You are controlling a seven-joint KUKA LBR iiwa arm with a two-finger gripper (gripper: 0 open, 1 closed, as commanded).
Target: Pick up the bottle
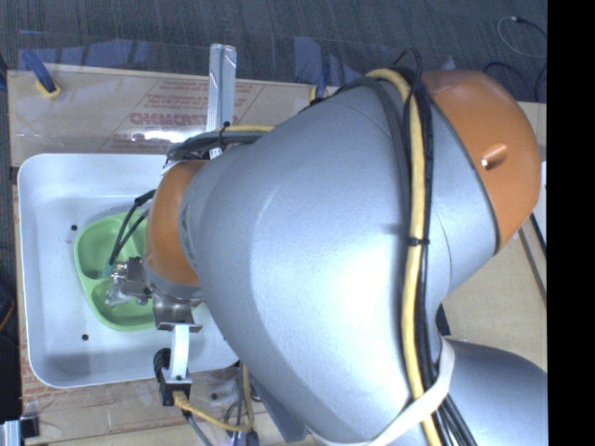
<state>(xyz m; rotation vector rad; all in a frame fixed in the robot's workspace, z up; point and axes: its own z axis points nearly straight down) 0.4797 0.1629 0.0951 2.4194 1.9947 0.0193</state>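
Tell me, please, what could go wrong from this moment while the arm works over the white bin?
1. The big grey arm covers much of the shallow white bin, so the camera cannot confirm any grasp; a miss could go unnoticed.
2. The wrist hangs right over the light green plastic object. Whether this is the bottle is unclear, and pushing down may press it against the bin floor.
3. The loose black cables near the wrist might snag.

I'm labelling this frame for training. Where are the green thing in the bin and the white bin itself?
green thing (93,249): camera view, on its left rim.
white bin (37,277): camera view, on its left wall.
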